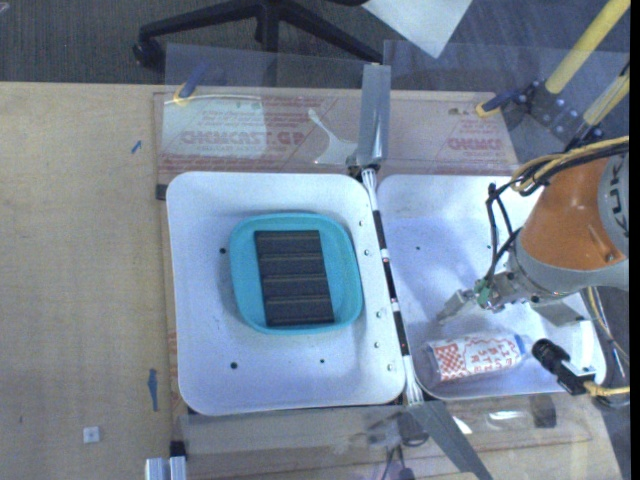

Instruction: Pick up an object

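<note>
Faintly, red cardboard lettering (pixel 228 138) stays unreadable; whether the fingers (pixel 450 308) are clenched, I cannot tell.

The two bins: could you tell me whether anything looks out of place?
Nothing stands out. The teal tray lies flat in the left bin; the red-checked tube lies on its side in the right bin.

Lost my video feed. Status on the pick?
Tool low in the right white bin, nothing visibly held. Red-and-white patterned tube lying just below it, apart. Teal tray with dark ribbed insert in the left bin.
</note>
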`<state>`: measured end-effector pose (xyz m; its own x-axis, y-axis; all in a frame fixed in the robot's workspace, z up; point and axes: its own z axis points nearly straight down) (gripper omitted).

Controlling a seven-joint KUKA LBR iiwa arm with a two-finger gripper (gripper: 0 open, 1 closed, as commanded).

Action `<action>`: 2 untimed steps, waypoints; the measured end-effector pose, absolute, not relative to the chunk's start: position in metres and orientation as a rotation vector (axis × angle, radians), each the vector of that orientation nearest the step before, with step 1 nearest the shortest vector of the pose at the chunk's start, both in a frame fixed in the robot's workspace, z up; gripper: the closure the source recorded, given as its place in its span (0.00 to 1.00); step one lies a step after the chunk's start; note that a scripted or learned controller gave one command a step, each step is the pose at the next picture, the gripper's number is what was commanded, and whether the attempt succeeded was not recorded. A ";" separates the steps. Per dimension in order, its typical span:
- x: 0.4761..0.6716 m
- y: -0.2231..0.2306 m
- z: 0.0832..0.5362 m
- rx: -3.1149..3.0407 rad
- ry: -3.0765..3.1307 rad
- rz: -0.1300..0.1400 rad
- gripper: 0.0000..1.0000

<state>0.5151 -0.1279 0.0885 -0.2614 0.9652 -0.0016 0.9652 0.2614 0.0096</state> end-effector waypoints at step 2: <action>0.481 -0.101 0.103 1.730 2.613 0.005 0.00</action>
<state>0.4812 -0.1006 0.1025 -0.3906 0.9206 -0.0044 0.9205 0.3906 0.0066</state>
